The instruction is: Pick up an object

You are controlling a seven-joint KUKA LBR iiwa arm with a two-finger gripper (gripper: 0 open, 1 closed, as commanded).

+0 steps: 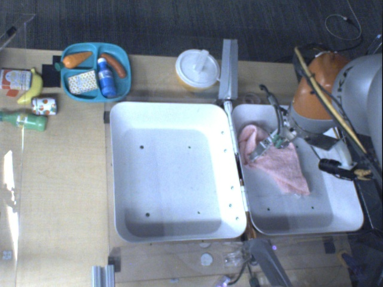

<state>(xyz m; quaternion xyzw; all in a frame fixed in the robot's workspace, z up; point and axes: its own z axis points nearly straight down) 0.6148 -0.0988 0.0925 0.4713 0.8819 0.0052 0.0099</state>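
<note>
Two bins: gripper (pixel 263 150) in the right bin (pixel 311 220), fingers closed on the pink cloth (pixel 281 167); left bin (pixel 173 172) alongside.

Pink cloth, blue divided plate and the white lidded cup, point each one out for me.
Pink crumpled fabric cloth (pixel 281 167), camera view, on its flat middle in the right bin.
Blue divided plastic plate (pixel 121 60), camera view, on its right rim.
White round lidded cup (pixel 197 68), camera view, on the lid's centre.

Two bins (pixel 119 178) (one pink cloth (pixel 281 166))
</note>
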